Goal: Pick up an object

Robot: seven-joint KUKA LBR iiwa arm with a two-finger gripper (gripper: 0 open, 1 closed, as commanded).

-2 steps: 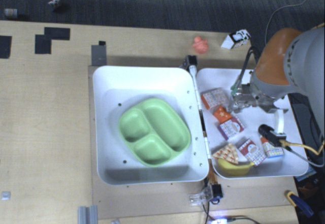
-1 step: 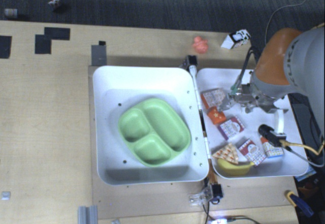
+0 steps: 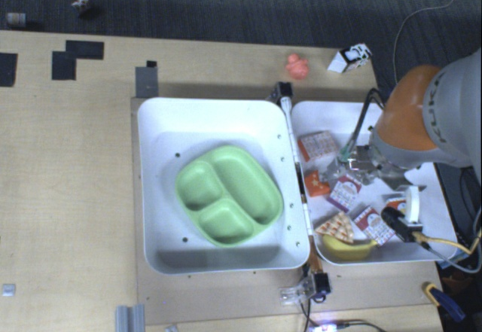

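Note:
My gripper (image 3: 347, 166) hangs low over the middle of the right bin (image 3: 324, 114), reaching in from the right. Close around it lie a red-and-white box (image 3: 318, 144), an orange piece (image 3: 316, 186) and a small maroon-and-white box (image 3: 345, 193). Nearer the bin's front edge are a checked wedge (image 3: 337, 228), a yellow banana (image 3: 348, 249) and another red-and-white box (image 3: 374, 223). Nothing can be made out between the fingers.
The left bin (image 3: 154, 172) holds a green divided plate (image 3: 228, 193). On the bench behind the bins lie a pink lump (image 3: 297, 65) and a white-and-black item (image 3: 350, 57). A rail (image 3: 290, 135) separates the two bins.

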